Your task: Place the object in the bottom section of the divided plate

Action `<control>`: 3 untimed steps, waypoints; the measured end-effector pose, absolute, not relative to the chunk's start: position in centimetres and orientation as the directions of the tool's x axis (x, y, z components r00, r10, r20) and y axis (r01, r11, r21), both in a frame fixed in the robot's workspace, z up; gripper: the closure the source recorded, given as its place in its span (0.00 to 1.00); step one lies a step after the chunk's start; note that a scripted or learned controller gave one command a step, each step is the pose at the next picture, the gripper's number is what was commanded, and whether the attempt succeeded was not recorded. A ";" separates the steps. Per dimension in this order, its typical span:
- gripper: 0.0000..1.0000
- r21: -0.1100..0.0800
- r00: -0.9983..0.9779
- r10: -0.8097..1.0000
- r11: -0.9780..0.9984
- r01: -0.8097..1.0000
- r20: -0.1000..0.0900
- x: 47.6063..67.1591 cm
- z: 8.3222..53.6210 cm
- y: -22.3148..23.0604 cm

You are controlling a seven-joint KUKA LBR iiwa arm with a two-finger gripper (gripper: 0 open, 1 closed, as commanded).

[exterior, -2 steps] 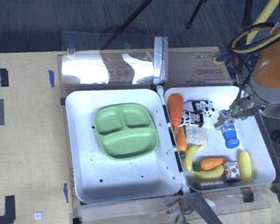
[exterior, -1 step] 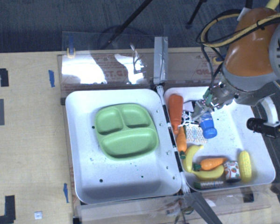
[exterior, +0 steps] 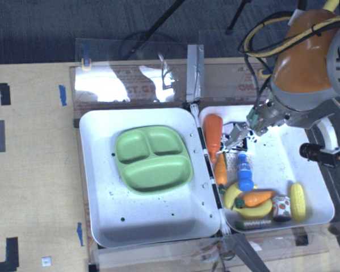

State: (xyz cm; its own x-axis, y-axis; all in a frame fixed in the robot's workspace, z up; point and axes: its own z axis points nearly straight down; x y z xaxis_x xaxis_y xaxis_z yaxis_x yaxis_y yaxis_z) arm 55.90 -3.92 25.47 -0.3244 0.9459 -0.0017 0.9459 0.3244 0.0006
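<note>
**A:** What do you have on the feed?

**B:** I see the green divided plate point(exterior: 153, 158) lying in the left bin point(exterior: 106, 218), with its two small sections toward the far side and the big bottom section nearer me. All three sections look bare.

**A:** And the arm?

**B:** My arm point(exterior: 305, 57) reaches in from the right and sits over the right bin point(exterior: 319, 210). The pincer point(exterior: 237, 136) hangs low over the far left part of that bin, just beside the large orange carrot point(exterior: 213, 131). Whether its fingers are apart or together I cannot tell; it is a dark, cluttered patch from here. I see nothing clearly held between them.

**A:** Where are the objects?

**B:** All in the right bin. The large carrot lies along the left wall, with a smaller orange piece point(exterior: 220, 170) below it. A blue bottle point(exterior: 244, 172) lies just under the pincer. Near the front edge a banana point(exterior: 244, 205) carries a small carrot point(exterior: 257, 198) on top, then a little can point(exterior: 281, 208) and a corn cob point(exterior: 297, 201) beside it. Both bins sit on the table point(exterior: 36, 185).
</note>
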 end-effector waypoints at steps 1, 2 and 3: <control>1.00 0.003 -0.321 0.947 0.321 0.947 -0.004 56.1 26.3 -3.9; 1.00 0.001 -0.207 0.978 0.207 0.978 -0.002 57.4 24.4 4.2; 1.00 -0.006 -0.082 0.997 0.082 0.997 -0.001 49.1 24.3 9.2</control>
